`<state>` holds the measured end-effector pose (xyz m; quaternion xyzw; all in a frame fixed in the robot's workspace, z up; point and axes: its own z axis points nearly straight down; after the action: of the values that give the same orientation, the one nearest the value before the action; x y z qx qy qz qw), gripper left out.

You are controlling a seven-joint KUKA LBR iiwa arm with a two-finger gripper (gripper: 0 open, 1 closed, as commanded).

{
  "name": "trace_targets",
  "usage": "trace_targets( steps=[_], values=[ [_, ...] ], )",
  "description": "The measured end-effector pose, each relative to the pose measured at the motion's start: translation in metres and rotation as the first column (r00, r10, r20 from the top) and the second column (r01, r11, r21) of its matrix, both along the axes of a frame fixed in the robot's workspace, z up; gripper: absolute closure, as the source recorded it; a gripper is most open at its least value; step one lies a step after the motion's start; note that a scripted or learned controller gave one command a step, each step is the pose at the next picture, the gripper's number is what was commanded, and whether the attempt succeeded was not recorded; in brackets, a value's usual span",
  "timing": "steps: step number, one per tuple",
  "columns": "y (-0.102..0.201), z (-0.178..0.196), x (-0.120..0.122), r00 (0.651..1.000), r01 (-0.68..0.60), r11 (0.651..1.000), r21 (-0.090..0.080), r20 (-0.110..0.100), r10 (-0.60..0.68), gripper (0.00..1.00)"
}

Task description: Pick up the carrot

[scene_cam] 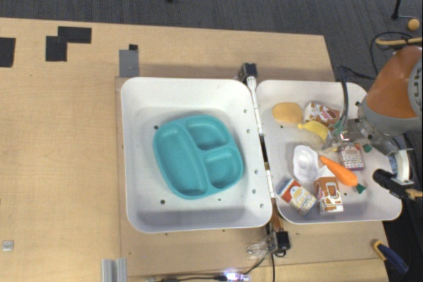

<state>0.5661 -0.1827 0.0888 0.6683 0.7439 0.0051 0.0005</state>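
Two shallow white bins sit side by side on the wooden bench (59,155). The left bin (135,162) carries a teal divided plate (197,155) lying flat near its middle, three compartments facing up. The right bin (377,208) is crowded with play food. The carrot (339,170) lies in its right half, toward the near edge, slanting from upper left to lower right, with its green tip (360,188) pointing at the near right corner. Just above the carrot lies a small printed packet (351,157), and just below it stands a little brown carton (328,195); another small carton (298,196) rests near the bin's near left corner. A white cup-like piece (305,162) sits just left of the carrot. Toward the far edge are a pale yellow rounded piece (287,112), a banana (313,129) and a brown wrapper (322,113). The arm (395,92), with its orange band, comes in over the bin's right edge, and the gripper (343,136) hangs just above the packet, close to the carrot's thick end. At this size and angle I cannot tell how the tool's tips are set, and nothing is visibly pinched by it.
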Motion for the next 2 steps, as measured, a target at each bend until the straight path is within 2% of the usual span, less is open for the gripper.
trace_targets(
  steps=[1, 2],
  values=[
    [-0.004, 0.001, -0.054, 0.984, -0.177, 0.984, -0.01, 0.008, 0.177, 0.0],
    [0.006, -0.002, 0.036, 0.993, -0.116, 0.993, -0.009, 0.001, 0.116, 0.0]
  ],
)
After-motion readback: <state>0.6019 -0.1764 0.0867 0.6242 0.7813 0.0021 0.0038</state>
